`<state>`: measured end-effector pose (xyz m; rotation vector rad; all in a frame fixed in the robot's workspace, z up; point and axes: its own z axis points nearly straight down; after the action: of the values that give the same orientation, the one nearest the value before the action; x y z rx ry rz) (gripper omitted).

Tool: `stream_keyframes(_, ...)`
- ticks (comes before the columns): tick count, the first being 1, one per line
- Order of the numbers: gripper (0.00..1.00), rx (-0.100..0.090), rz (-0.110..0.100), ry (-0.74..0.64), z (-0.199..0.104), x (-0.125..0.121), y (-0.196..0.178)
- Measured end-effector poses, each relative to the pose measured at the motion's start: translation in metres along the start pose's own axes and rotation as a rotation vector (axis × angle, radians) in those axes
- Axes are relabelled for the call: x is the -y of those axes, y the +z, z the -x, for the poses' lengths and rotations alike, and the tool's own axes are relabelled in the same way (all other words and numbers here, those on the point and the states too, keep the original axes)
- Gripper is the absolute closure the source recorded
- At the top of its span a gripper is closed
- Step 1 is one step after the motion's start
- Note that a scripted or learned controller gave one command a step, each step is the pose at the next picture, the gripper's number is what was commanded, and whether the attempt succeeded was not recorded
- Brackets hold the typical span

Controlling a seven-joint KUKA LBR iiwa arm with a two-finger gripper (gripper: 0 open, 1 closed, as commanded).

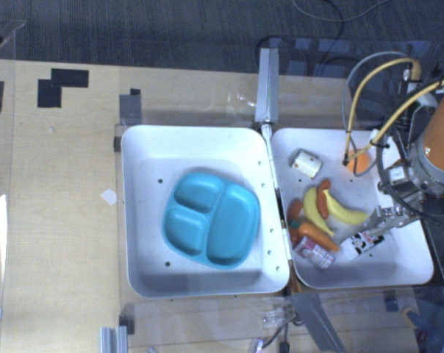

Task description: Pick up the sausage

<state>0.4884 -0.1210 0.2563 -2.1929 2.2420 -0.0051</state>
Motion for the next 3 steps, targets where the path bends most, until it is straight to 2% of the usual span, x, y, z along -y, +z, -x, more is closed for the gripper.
stream_keyframes(1, 1.00, -0.001, -0.003, -0.154, 0.012, 0.001, -0.001)
stream_keyframes(2, 1.00, 0.001, 0.004, -0.518, -0.062, 0.000, 0.094)
stream_keyframes(3, 1.00, -0.001, -0.001, -0.827, -0.073, 0.002, 0.059)
